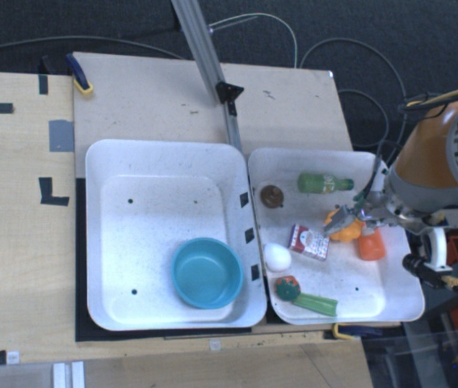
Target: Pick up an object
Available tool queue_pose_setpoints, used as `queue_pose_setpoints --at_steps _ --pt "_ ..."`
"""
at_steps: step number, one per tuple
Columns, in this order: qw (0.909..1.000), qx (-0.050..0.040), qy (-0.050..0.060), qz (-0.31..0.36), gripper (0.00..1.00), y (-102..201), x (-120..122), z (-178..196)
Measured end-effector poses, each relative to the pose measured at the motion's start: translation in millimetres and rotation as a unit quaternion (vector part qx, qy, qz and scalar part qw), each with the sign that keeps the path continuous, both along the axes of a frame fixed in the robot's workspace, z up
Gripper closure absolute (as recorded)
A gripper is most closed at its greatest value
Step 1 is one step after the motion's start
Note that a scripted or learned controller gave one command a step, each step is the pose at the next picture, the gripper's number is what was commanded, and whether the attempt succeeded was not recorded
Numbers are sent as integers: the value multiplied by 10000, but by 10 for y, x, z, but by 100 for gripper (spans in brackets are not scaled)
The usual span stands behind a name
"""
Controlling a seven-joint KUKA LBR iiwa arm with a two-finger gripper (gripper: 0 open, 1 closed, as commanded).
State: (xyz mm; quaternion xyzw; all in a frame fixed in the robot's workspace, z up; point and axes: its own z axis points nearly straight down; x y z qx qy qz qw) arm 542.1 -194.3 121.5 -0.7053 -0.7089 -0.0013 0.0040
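From above, the gripper hangs low in the right bin, right at a yellow-orange object; I cannot tell whether its fingers are open or closed. Just right lies an orange block, left a red-and-white packet. A blue bowl sits in the left bin.

Both bins white: left bin holds a blue bowl; right bin holds a green bottle, brown round item, red-and-white carton, white egg, yellow-orange item, orange-red block. Green stick with red-green end also there. Arm grey, orange band.
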Motion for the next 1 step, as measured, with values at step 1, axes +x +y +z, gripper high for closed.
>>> queue_pose_setpoints --at_steps 1 --pt "10000 25 -80 11 0 61 83 -223"
